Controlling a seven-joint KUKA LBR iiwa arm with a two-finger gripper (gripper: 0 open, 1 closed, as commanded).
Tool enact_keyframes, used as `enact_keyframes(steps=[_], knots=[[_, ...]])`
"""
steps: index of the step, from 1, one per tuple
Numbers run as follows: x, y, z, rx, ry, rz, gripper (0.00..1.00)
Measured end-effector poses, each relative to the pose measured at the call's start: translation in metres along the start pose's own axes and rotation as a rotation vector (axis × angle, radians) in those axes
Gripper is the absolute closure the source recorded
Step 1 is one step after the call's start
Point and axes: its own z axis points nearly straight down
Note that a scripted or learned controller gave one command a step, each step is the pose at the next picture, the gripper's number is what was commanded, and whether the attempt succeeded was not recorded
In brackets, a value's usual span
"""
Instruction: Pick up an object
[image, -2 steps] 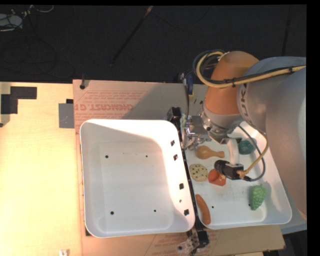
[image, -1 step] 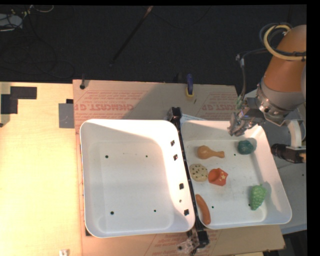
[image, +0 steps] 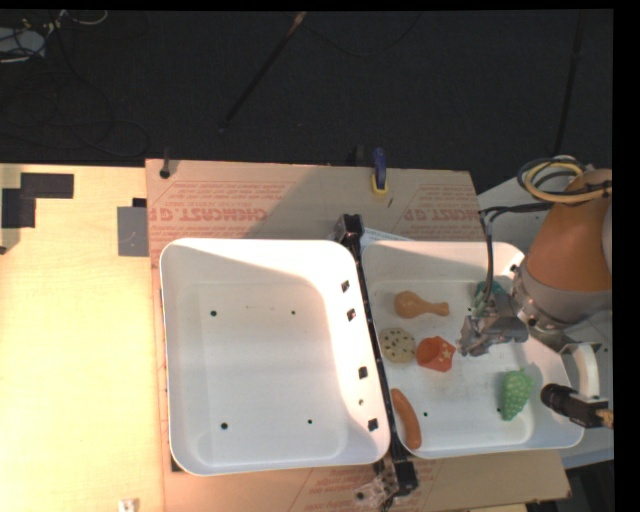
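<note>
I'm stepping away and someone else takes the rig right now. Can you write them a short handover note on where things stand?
Gripper: low in the right bin, beside the red toy; nothing visible between its fingers, and whether they are open or shut is unclear.
Things, all in the right bin: tan pear-shaped toy, round speckled cookie, red toy, orange sausage along the left wall, green bumpy toy.
Left bin: nothing picked has been placed there.
Done: arm brought down among the things.
Left: grasp one thing and lift it.

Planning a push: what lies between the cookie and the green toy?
In the camera view, the red toy lies between the cookie and the green toy.
</note>
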Motion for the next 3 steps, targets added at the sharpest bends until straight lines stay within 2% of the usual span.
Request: enact_keyframes(steps=[1,2,3], knots=[[-0.008,-0.047,0.090,-0.002,0.002,-0.003,1.00],[0.049,0.043,0.089,-0.019,0.001,-0.012,1.00],[0.082,0.033,-0.079,-0.032,-0.001,-0.010,1.00]])
